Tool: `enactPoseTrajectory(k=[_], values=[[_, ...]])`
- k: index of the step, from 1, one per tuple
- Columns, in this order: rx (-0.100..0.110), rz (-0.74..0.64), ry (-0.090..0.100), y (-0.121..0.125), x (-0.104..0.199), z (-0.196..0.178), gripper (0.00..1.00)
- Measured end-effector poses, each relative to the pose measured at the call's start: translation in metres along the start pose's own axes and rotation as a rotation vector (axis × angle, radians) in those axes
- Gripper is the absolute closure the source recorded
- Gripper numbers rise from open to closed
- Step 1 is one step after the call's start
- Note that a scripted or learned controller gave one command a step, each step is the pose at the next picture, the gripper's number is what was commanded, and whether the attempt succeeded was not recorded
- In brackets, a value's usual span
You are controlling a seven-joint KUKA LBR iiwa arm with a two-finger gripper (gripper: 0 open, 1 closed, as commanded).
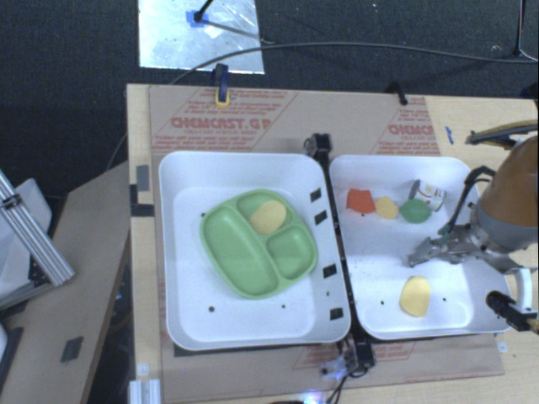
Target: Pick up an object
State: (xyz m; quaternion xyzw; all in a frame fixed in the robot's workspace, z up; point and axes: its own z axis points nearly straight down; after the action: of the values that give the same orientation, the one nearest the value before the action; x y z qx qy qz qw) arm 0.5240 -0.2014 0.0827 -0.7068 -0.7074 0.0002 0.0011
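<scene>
Two shallow white plastic bins side by side on the bench. Left bin (pixel 181 251) holds a light green divided plastic tray (pixel 253 251), with a pale yellow rounded piece (pixel 269 216) sitting in its upper compartment. Right bin (pixel 370 314) has a row near its far wall: small orange-red wedge-shaped block (pixel 360 200), small yellow round object (pixel 386 208) just beside it, then a green round object (pixel 414 211), and a small white cup-like item with markings (pixel 429 194) touching or just behind the green one. A pale yellow oval piece (pixel 414 296) lies alone toward the near side of the right bin. Grey arm comes in from the right; its metal two-finger gripper (pixel 418 257) is low over the right bin, between the row and the yellow oval, apart from both. Nothing visible between the fingers; how wide they're spread, cannot tell.
</scene>
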Motion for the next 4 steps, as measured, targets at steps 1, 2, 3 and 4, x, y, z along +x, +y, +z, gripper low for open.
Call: enactPoseTrajectory(k=[1, 2, 3, 4], values=[[-0.005, 0.001, -0.003, 0.001, -0.001, -0.013, 1.00], [-0.007, -0.003, -0.003, 0.001, -0.002, -0.056, 1.00], [-0.009, -0.004, -0.004, -0.004, 0.003, -0.106, 1.00], [-0.009, -0.004, -0.004, -0.003, 0.003, -0.160, 1.00]])
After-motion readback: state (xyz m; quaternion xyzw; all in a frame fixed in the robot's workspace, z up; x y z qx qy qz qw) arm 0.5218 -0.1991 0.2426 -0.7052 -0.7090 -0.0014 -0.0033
